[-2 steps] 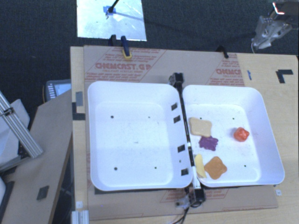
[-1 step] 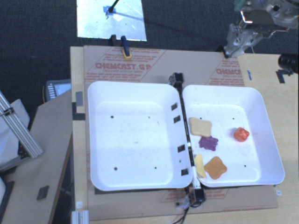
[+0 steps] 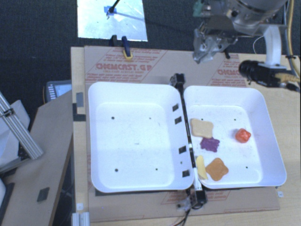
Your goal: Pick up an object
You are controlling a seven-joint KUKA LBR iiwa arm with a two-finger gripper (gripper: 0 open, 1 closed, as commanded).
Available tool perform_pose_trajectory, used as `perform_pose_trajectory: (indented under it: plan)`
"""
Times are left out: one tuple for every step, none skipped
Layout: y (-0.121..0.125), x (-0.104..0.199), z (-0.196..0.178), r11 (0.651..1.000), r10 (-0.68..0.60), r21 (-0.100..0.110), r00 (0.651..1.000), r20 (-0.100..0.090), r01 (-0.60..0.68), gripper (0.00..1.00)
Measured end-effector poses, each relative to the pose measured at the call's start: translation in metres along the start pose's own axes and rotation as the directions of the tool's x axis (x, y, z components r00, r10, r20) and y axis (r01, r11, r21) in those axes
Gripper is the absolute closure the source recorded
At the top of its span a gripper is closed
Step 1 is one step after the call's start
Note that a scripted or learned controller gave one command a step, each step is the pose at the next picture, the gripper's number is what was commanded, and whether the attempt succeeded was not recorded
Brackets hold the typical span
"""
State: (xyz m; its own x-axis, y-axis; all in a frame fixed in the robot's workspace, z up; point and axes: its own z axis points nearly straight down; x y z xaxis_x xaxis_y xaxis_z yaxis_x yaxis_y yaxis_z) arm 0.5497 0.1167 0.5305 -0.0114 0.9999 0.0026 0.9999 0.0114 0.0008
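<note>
So in the camera view your gripper (image 3: 205,55) is parked up high past the far edge of the right bin (image 3: 268,112), over the cardboard sheet (image 3: 141,65), nowhere near the goods yet. Can't tell how the jaws stand from here, the tip is just a grey blur, and nothing shows between them.

All the pickable stuff sits in that right bin, toward its near-left part: a tan slice (image 3: 201,128) by the divider, a purple piece (image 3: 209,144) just beside it, a yellow strip (image 3: 201,167) running along the divider, an orange-brown piece (image 3: 217,169) near the near edge, and a red lump (image 3: 242,135) off alone toward the right wall.

I'd say everything lies nearward of the jaws, so you'd come toward the bench's near edge and down. The red lump looks the cleanest grab.
</note>
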Motion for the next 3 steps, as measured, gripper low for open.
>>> perform_pose_trajectory:
  plan:
    - [-0.009, 0.063, 0.015, 1.000, 0.001, 0.001, 1.000, 0.000, -0.001, 1.00]
    - [-0.016, 0.122, 0.001, 1.000, 0.001, -0.002, 1.000, -0.001, -0.001, 1.00]
    - [-0.002, 0.117, 0.149, 1.000, 0.011, 0.011, 1.000, 0.008, -0.011, 1.00]
